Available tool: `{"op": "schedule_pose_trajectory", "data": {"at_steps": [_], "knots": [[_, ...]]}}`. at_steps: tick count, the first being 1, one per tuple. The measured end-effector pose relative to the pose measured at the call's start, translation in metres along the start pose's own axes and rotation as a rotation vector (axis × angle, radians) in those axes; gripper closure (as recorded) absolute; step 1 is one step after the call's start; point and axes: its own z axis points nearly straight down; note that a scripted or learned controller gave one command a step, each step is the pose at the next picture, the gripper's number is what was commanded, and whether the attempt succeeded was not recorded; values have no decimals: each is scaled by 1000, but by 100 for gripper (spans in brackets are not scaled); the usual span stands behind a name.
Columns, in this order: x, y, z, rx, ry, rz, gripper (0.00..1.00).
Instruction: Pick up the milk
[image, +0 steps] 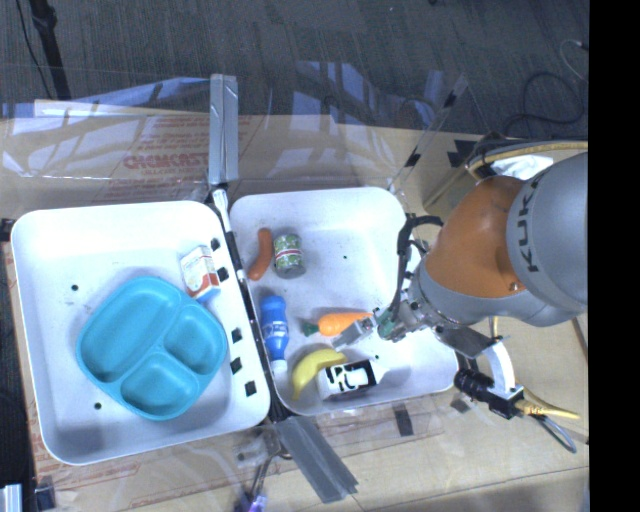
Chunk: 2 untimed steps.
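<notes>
Bench surface (560, 470) is pale wood; dark floor lies beyond. My arm (520, 250) carries white lettering reading "KU". Red printing on the far clear sheet is unreadable. My gripper (385, 327) sits low in the right bin (330, 205), beside the carrot (342, 322); its state cannot be determined. Milk (198, 270) lies in the left bin (60, 240), touching the blue tray (150, 345).

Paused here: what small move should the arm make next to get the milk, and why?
Probably shift the claw toward the view's lower left, over the black-and-white carton, which I take to be the milk. The claw sits by the carrot, while the carton lies nearer the view's bottom, beside the banana.
</notes>
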Motion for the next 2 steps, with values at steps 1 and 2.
{"op": "schedule_pose_trajectory", "data": {"at_steps": [1,2], "knots": [[-26,-10,26,4,3,7,0],[20,12,65,-16,-11,-129,0]]}}
